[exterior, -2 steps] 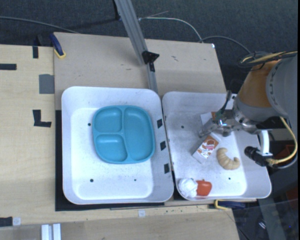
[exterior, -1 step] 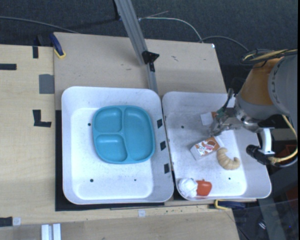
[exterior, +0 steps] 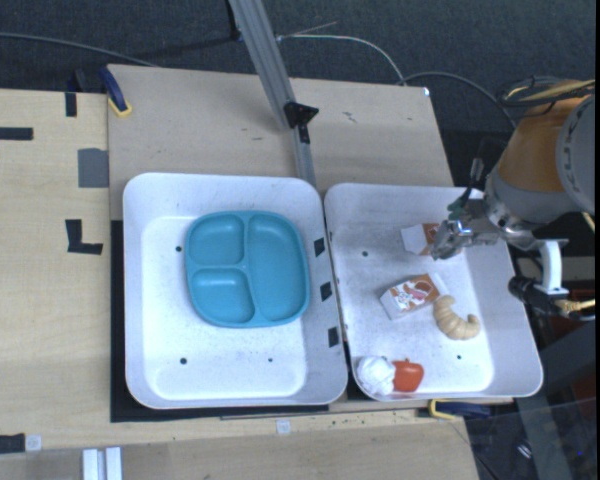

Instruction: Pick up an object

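Currently the two-finger metal gripper [exterior: 448,240] is seen low in the right white bin [exterior: 500,368], at a small orange-white packet [exterior: 421,236]; finger state can't be told. One red-white carton [exterior: 411,296], one tan croissant [exterior: 456,319], one red-white toy [exterior: 391,374] counted there. One teal divided plate [exterior: 247,268] lies in the left white bin [exterior: 150,368]

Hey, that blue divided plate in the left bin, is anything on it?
Empty. All three compartments of the blue divided plate show bare blue, and it lies flat in the left bin.
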Controlling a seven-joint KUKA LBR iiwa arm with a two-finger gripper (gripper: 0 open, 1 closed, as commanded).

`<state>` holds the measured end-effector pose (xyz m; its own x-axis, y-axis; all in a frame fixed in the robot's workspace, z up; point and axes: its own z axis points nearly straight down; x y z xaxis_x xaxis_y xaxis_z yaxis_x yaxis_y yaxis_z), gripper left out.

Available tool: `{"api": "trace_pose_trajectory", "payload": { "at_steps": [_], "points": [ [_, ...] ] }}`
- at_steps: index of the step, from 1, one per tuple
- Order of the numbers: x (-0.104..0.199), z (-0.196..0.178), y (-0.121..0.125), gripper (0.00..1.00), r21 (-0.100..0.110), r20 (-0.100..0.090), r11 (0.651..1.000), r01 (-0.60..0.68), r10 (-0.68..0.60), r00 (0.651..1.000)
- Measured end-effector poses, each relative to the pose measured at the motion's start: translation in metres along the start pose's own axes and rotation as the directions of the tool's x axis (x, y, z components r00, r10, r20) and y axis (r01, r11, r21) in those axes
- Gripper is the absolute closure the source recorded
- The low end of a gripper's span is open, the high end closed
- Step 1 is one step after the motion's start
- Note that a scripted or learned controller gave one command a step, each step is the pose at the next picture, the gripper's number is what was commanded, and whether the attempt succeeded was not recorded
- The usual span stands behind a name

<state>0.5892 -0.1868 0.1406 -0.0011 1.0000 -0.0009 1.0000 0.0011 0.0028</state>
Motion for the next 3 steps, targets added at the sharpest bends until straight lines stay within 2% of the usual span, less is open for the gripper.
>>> {"api": "trace_pose_trajectory", "payload": {
  "at_steps": [2, 3],
  "points": [
    [-0.002, -0.096, 0.000, 1.00, -0.002, 0.001, 1.000, 0.001, -0.001, 1.000],
    [0.052, -0.084, 0.003, 1.00, 0.004, -0.002, 1.000, 0.005, -0.005, 1.000]
  ]
}}
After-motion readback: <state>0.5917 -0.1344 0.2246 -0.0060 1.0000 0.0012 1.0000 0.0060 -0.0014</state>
